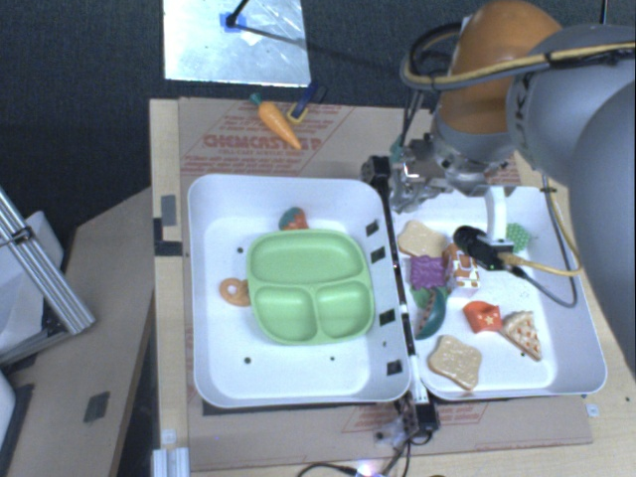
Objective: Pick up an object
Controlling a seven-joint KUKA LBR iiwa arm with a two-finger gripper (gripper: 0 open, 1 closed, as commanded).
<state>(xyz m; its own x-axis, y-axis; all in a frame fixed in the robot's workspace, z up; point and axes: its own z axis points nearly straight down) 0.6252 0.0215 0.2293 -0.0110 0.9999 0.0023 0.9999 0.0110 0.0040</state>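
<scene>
My gripper hangs over the far left corner of the right bin, just above the divider between the two bins. Nearest below it lies a tan bread piece. Further toward the front are a purple block, an orange-and-white toy, a red pepper piece, a pizza slice, a toast slice and a green-rimmed melon slice. Nothing shows between the gripper's fingers.
The left bin holds a green divided plate, an orange ring and a red-and-green fruit. A toy carrot lies on the cardboard behind the bins. A foil sheet lies further back. A green item sits by the arm.
</scene>
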